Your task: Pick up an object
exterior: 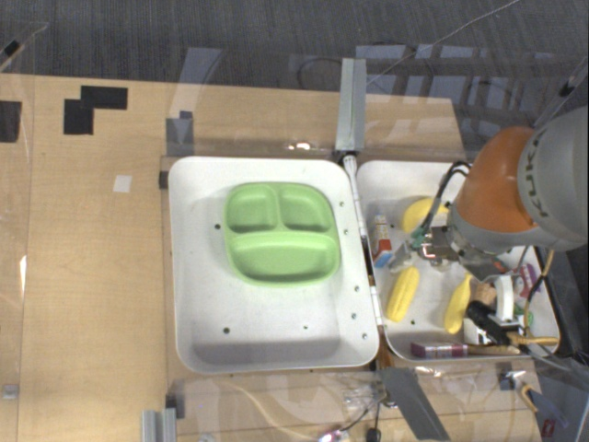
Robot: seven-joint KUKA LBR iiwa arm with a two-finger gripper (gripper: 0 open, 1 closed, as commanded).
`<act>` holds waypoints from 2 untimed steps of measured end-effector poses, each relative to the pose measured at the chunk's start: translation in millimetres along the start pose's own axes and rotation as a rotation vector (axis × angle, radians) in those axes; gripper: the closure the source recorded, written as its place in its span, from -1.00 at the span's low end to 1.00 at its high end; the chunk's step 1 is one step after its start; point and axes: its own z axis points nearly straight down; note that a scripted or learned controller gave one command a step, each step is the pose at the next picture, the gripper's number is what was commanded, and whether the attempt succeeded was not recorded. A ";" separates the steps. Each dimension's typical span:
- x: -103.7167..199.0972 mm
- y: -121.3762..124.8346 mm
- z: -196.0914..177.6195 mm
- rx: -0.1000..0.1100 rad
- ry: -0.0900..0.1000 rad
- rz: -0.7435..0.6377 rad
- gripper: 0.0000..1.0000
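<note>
two white bins (184, 274) on a wooden bench (83, 247) — grey carpet (184, 17) behind — jaws' state unclear.

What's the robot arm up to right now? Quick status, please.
Gripper low in right bin, nothing seen held. Yellow corn cob lies just below it. Green divided plate in left bin, apart.

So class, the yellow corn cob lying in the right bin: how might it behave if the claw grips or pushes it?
The corn cob looks rounded and elongated, so it may roll sideways when nudged. Its glossy look suggests stiff, light plastic that could slip between fingers.
</note>
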 end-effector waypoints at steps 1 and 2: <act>2.6 3.1 -12.0 -0.006 0.004 0.000 1.00; 2.6 3.0 -12.0 -0.006 0.004 0.000 -1.00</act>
